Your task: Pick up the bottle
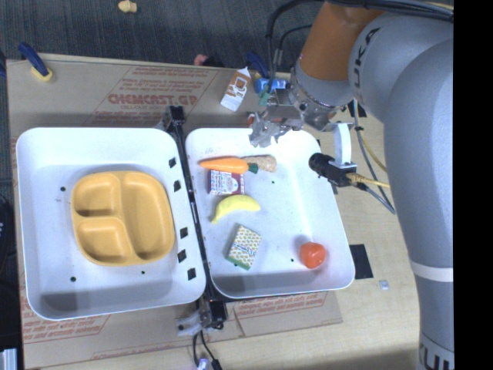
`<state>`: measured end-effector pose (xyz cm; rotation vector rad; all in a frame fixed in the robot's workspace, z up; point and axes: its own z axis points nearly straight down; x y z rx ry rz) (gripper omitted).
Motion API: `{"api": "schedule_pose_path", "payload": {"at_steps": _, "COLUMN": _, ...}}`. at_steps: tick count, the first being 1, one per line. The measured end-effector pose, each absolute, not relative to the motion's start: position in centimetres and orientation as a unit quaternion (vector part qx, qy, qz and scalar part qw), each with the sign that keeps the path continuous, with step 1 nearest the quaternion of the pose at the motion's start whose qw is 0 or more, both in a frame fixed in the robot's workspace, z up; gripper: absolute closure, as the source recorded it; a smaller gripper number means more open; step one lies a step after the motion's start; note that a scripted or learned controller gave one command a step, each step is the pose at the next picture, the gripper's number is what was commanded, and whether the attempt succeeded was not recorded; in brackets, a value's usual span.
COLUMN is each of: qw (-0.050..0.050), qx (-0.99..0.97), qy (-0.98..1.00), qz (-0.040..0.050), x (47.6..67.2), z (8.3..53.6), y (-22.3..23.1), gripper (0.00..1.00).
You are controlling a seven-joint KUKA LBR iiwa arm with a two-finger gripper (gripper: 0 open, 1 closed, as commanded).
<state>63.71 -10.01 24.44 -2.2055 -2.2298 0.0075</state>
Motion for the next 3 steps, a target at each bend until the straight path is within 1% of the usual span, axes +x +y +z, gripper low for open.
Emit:
{"api": "schedule_pose_path", "payload": {"at_steps": 1, "qw": 0.002, "qx": -0.643, "qy": -0.766, "qz": 0.0016, "x": 54.5, "z": 14.8, "y": -10.8, "gripper": 1.00}}
{"api": "schedule_pose_path", "payload": {"at_steps": 2, "qw": 0.002, "qx": -0.603, "qy": -0.798, "qz": 0.0011, "x": 48.0, "z": 19.1, "y": -8.1, "gripper": 1.00}}
{"api": "schedule_pose_path", "payload": {"at_steps": 3, "qw": 0.000, "qx": -0.710, "qy": -0.704, "qz": 0.0008, "x": 47.7, "z": 23.2, "y": -6.0, "gripper": 1.00}}
